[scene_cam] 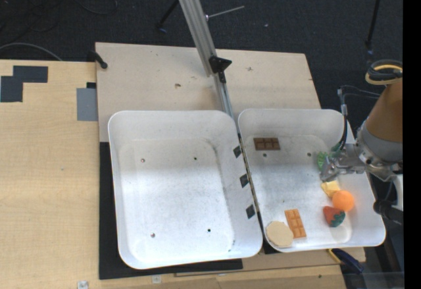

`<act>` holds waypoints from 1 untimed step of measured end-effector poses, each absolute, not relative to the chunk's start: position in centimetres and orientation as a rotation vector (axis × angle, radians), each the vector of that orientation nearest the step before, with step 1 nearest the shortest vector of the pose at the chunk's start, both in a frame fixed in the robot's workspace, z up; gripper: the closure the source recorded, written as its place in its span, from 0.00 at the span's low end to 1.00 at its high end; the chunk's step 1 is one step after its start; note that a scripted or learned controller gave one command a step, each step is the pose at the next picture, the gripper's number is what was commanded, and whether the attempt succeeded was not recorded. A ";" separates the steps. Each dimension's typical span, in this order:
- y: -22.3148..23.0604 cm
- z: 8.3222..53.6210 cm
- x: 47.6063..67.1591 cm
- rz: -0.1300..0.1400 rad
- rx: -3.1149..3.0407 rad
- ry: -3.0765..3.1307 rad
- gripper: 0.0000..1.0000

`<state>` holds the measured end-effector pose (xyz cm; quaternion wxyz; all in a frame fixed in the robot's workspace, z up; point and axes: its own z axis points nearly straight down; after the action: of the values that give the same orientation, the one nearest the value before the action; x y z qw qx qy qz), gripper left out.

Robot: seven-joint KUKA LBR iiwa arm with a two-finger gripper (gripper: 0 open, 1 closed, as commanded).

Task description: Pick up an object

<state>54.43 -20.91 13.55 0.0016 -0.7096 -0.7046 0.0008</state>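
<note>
Green object (pixel 322 160) lies just beside the fingers (pixel 334 167) in the right bin (pixel 289 124); their spread cannot be told.

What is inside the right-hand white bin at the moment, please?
The right bin holds a brown chocolate bar, a waffle, a round cookie, an orange, a strawberry and a yellow piece. The gripper partly covers something green.

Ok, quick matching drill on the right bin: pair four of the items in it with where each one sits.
Things:
1. brown chocolate bar
2. orange ball
3. round beige cookie
4. green item

Places:
A. front left corner
B. by the gripper
C. far side, towards the left
D. near the right wall, beside a yellow piece

Pairs: 1-C, 2-D, 3-A, 4-B
</note>
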 end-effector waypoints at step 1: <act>-21.1 17.9 54.0 -0.001 -2.231 -2.214 1.00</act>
<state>54.02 -21.11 17.89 -0.0009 -0.7099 -0.7043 -0.0004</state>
